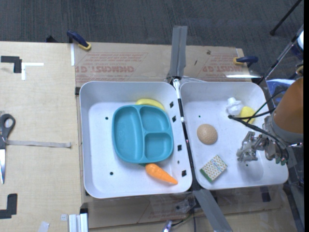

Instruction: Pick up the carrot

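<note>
The small orange carrot with its tapered tip (161, 174) lay in the left shallow white plastic bin (91, 144), at about five o'clock of that bin's floor, just below the teal three-compartment plastic plate (143, 133) and seemingly touching its lower rim. It rested on its side with the thin end toward the bin's right wall, probably simply where it had come to rest against the plate.

The tool (249, 151) hung over the right shallow white plastic bin (193, 100), toward four o'clock of that bin, well apart from the carrot and with the wall between the bins in the way. The metal parts blurred together there, so I could not tell how the tool was set; nothing could be seen in it. Judged from this layout, the pick had not begun, and the arm would have to cross leftward over the divider.

In the right bin lay a tan egg-shaped object (207, 134) near the middle, a green-and-white patterned rectangular block (213, 168) at six o'clock, and a yellow-and-white lump (240, 110) at one o'clock, too small to identify and crossed by dark cables.

A yellow thing (149, 102) at twelve o'clock of the plate was mostly hidden behind it. The arm's orange band (293, 105) was cut off at three o'clock. On the wooden table (38, 110), scissors (5, 139) at nine o'clock were cropped by the edge.
</note>
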`<state>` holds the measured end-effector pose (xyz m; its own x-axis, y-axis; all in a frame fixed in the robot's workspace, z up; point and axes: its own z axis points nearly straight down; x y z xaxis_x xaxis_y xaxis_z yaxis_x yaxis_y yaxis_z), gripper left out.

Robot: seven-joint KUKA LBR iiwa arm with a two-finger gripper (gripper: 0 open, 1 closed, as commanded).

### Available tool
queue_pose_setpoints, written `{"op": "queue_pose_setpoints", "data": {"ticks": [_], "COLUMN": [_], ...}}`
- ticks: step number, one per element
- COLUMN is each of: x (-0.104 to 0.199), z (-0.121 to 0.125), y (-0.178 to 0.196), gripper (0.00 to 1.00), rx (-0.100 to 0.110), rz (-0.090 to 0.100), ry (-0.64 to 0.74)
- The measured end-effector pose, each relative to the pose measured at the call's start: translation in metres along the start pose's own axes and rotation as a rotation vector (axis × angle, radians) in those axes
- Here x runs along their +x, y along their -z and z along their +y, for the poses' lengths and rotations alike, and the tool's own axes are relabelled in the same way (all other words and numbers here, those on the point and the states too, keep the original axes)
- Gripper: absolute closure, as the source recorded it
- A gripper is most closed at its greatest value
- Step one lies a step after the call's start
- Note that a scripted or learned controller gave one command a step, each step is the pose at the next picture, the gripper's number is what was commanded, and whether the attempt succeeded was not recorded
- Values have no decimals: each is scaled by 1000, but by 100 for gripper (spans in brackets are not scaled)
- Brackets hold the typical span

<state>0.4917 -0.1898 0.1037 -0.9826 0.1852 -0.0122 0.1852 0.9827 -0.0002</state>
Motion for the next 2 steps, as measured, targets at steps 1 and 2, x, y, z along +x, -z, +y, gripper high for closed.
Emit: {"op": "queue_pose_setpoints", "data": {"ticks": [1,2], "x": [14,-9], "z": [14,20], "y": [71,60], "gripper": [100,100], "rx": [-2,-5], "rz": [6,7], "ry": [290,574]}}
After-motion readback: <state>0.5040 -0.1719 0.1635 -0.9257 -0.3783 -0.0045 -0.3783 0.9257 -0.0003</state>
